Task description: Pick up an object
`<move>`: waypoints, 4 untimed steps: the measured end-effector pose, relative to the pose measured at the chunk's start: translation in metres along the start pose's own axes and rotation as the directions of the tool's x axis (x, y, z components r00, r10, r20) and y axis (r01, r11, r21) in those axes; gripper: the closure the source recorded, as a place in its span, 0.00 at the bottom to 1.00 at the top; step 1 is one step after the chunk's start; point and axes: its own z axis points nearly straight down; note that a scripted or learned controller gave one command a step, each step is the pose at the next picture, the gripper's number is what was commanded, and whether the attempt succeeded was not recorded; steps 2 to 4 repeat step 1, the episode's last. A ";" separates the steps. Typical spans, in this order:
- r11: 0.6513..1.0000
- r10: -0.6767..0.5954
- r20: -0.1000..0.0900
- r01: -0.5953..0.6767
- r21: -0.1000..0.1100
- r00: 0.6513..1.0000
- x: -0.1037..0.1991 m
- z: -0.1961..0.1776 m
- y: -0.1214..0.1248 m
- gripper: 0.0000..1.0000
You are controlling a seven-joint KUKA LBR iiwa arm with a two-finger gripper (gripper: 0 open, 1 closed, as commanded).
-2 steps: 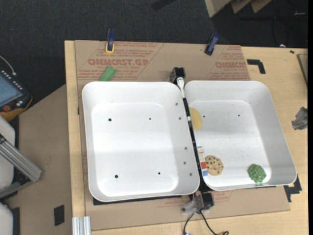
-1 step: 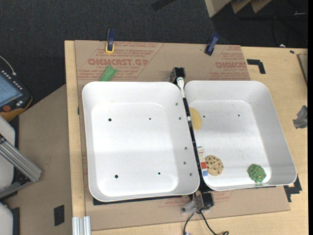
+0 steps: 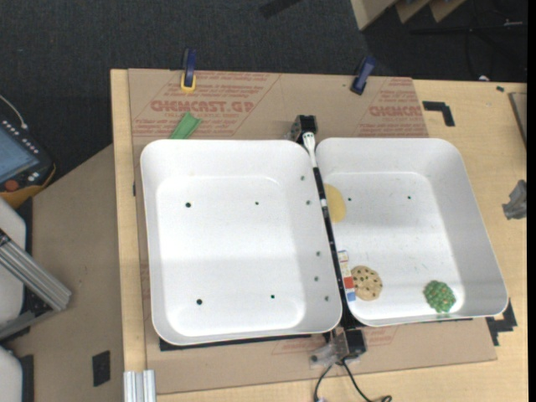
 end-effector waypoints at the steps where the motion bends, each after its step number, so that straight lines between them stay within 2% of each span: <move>1: 1.000 0.001 -0.001 -0.001 0.003 1.000 0.000 0.005 0.000 1.00; 4: 1.000 0.001 -0.001 -0.001 0.003 1.000 0.000 0.005 0.000 1.00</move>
